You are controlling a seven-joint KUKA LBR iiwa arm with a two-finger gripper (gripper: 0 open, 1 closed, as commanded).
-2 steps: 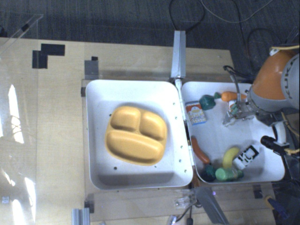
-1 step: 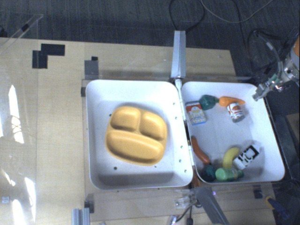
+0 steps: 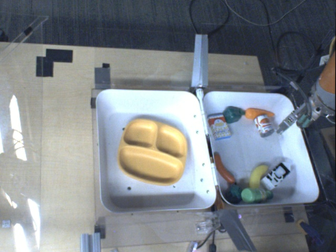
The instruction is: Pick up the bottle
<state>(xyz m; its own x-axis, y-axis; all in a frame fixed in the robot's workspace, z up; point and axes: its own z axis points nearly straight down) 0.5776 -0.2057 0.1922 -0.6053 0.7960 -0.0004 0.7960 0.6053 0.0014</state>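
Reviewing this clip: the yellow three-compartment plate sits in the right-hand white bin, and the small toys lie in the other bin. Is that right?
Not quite. The camera view shows the yellow three-compartment plate in the left-hand white bin. The small toys, among them a yellow banana and an orange carrot, lie in the other bin, the right-hand white bin.

The arm (image 3: 326,85) is grey with an orange band, and its gripper (image 3: 292,121) is pale metallic grey.
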